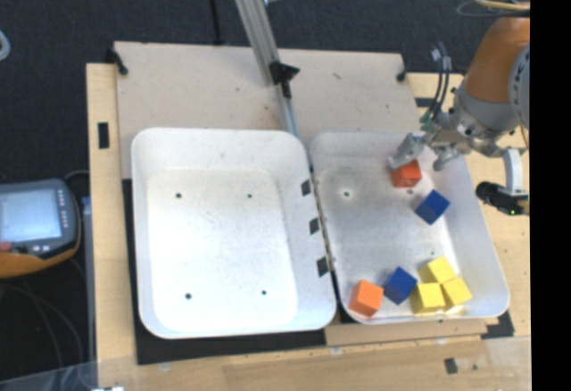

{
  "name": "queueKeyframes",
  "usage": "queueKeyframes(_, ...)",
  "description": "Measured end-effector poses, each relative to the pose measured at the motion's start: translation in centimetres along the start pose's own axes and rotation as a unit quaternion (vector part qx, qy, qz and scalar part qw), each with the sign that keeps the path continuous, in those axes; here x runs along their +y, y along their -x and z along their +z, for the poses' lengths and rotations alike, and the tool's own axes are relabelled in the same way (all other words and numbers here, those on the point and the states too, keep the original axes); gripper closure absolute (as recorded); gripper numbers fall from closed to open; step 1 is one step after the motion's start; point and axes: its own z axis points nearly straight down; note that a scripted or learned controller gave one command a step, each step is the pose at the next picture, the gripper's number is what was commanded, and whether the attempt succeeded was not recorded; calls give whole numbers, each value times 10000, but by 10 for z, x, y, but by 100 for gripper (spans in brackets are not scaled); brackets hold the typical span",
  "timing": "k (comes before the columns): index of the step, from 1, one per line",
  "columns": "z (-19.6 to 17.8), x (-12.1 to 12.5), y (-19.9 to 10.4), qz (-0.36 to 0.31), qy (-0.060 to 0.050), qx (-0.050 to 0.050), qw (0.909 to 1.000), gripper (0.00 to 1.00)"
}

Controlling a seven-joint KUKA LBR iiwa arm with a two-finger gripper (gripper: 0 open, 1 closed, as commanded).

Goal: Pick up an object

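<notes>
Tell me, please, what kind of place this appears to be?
Probably a robotics lab: a grey-and-orange arm reaches over two white bins on a bench, with coloured blocks for grasping trials.

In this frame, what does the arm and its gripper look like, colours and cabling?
The arm is grey with a broad orange band above the wrist. Thin dark cables run beside the wrist. The gripper is small, grey metal, with light-coloured fingers. A black fitting with a green light sits just right of the wrist.
</notes>
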Motion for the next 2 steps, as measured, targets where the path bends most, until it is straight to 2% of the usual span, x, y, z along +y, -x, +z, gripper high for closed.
queueKeyframes(1, 37, 11, -21, 11, 98, -31, 9999, 0)
queueKeyframes(2, 43, 20, -15, 9, 113, -39, 9999, 0)
